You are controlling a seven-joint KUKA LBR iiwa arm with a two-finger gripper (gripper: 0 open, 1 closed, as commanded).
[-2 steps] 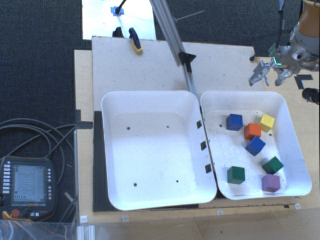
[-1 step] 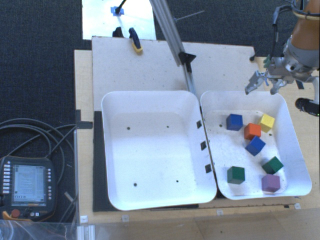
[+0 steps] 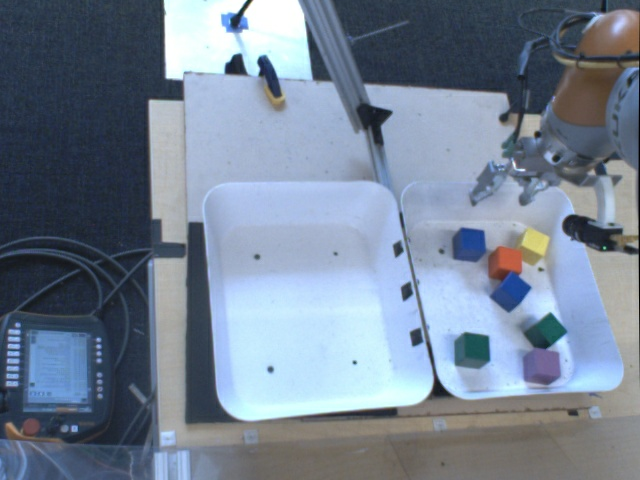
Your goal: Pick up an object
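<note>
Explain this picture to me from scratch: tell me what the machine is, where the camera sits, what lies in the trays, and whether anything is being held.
One camera, fixed above the bench, looks down at a slant. The grey machine with the orange band at the right is a robot arm. Its metal two-finger gripper hangs over the far edge of the right shallow white bin, with nothing between its jaws, which look spread apart.

The right bin contains seven small cubes: a dark blue cube, a yellow cube, an orange cube, a second blue cube, two dark green cubes, and a purple cube. All rest on the bin floor.

The left shallow white bin sits beside it. At lower left lies a handheld control pad with a screen.
</note>
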